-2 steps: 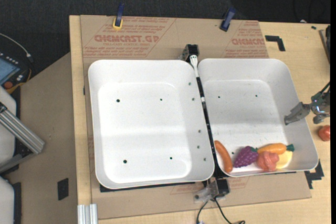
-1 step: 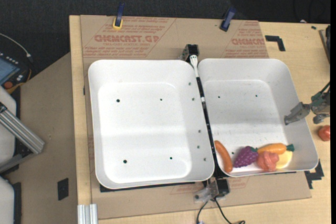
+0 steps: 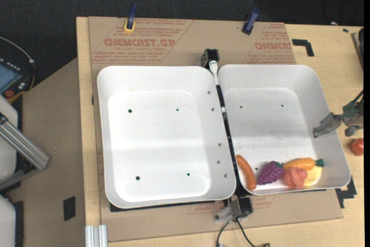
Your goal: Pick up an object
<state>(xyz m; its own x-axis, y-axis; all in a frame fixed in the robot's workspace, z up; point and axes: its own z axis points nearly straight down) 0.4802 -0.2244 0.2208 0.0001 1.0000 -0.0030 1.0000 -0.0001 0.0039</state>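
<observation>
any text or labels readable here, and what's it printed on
"CHEMCAST G P" in red, on the brown cardboard sheet behind the left bin; the last letters are blurred.
A second red print of the same kind on the cardboard behind the right bin: tilted and too blurred to read in full.
Smaller red lines under both prints: too small to read.

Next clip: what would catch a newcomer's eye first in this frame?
The cluster of bright toy food at the near edge of the right white bin: an orange sausage-shaped piece, a purple plastic grape bunch, a red lumpy piece and an orange carrot-like piece. The grey gripper sits over that bin's right rim.
</observation>
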